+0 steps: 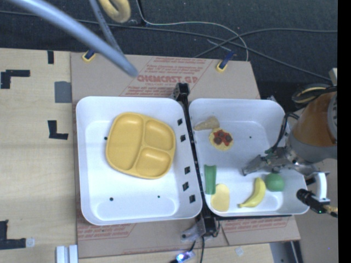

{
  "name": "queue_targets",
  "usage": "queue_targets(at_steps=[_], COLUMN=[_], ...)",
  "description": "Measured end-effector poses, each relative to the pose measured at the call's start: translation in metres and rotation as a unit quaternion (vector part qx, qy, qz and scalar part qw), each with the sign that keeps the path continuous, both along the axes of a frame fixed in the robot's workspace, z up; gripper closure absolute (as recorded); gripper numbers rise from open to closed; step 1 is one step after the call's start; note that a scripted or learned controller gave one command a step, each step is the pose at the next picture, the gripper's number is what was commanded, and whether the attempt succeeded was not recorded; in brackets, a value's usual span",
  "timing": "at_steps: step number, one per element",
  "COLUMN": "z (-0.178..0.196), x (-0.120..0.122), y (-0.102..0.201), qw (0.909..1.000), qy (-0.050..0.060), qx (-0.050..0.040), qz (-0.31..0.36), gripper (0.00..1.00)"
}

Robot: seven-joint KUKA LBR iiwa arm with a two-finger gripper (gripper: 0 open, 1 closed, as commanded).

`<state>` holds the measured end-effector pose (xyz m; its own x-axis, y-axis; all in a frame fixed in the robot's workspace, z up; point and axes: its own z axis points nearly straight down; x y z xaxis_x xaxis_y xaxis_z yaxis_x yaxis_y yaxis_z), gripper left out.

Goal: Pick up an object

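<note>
While the gripper [253, 169] hangs low inside the right bin [249, 109], the nearest items sit just below and beside it: a yellow toy banana [253, 194] lies curved on the bin floor, and a small green object [274, 182] sits right against the gripper's underside, touching the banana's upper tip. Whether the dark fingers are spread or pressed together cannot be told from this angle, and nothing is seen pinched between them. Further left in the same bin there is a green rectangular block [210, 179] standing along the divider, with a pale yellow rounded piece [221, 197] just below it. Up toward the back wall, a small round item topped with red [221, 138] rests near a tan wedge [205, 124]. Across the divider, the left bin [88, 163] carries a yellow sectioned plate [140, 145] with three compartments. The arm [315, 127] enters from the right, its orange band showing above the wrist.
</note>
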<state>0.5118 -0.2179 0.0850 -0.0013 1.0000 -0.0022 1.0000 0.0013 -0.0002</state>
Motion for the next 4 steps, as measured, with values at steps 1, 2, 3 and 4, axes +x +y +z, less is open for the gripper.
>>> queue_targets(at_steps=[1, 2, 3, 4], z=[0.012, 0.074, 0.129, 0.168], x=[0.001, -0.001, 0.002, 0.003], y=[-0.001, 0.001, 0.012, 0.012], qw=[1.0000, 1.0000, 1.0000, 1.0000], qy=[-0.002, -0.002, -0.003, -0.002], qx=[-0.0012, 0.0004, 0.0003, 0.0004], qz=[0.000, 0.000, 0.001, 0.000], gripper=[1.00, 1.00, 1.00, 1.00])
